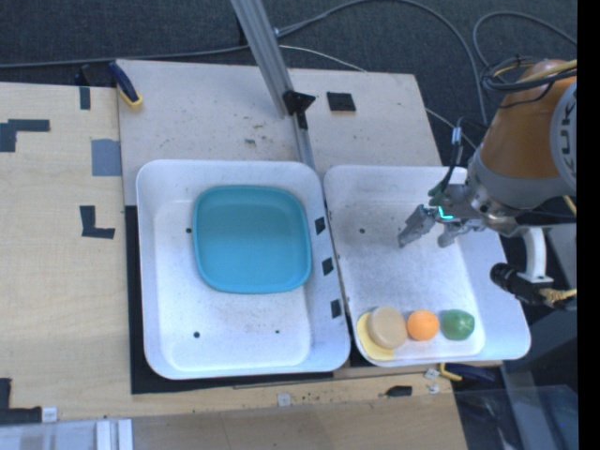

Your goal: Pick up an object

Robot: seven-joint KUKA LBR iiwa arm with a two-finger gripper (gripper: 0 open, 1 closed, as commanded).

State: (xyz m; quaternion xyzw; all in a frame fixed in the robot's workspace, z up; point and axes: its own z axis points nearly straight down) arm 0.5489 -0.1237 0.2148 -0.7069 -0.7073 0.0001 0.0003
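Along the front edge of the right bin point(394, 195) lie three small objects: a tan round piece point(385, 326) on a yellow one, an orange ball point(423, 325) and a green ball point(457, 324). My gripper point(430, 231) hovers over the middle right of that bin, behind the objects and apart from them. Its two fingers are spread, with nothing between them.
The left bin point(159, 251) holds a square teal plate point(251, 238). A metal pole point(272, 54) slants up from between the two bins. Cables lie behind the bench at the right, near my arm point(530, 148).
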